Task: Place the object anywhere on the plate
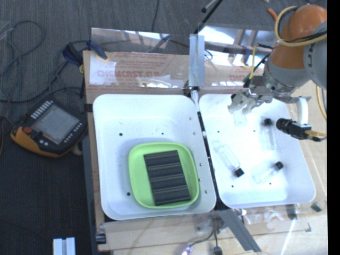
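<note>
Inside the left bin [106, 121], one green plate [137, 158] is seen bearing one dark ribbed block [167, 177]. Three clear vials with black caps [229, 161] are scattered across the right bin [297, 190]. Above that bin's far part the pincer [240, 106] is hung; whether it is wide or narrow cannot be told.

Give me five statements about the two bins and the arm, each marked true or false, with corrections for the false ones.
1. The green plate lies in the left bin. True.
2. The plate carries a dark ribbed block. True.
3. The clear vials lie on the plate. False: they lie in the right bin.
4. The gripper hangs over the left bin. False: it is over the right bin's far part.
5. The vials have red caps. False: the caps are black.
</note>
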Action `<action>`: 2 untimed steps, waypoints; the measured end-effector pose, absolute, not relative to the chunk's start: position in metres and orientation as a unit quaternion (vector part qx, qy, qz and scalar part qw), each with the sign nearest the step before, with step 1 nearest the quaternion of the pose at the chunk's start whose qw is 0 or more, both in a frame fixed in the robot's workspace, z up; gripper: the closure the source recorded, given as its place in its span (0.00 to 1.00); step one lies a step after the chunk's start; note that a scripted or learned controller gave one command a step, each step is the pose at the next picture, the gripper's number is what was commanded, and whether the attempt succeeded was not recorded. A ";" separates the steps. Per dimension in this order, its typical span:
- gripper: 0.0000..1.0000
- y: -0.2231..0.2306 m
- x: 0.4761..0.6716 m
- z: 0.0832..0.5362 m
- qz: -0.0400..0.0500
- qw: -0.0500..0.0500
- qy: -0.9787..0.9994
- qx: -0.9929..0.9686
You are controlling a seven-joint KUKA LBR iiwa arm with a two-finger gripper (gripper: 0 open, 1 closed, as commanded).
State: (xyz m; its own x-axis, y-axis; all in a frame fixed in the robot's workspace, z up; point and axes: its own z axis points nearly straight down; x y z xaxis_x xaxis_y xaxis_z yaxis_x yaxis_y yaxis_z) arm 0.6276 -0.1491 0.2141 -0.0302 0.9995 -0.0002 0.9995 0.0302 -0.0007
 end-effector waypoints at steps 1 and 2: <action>0.00 -0.149 0.628 0.214 0.000 0.000 -0.718 -0.696; 0.00 -0.099 0.597 0.256 0.000 0.000 -0.713 -0.702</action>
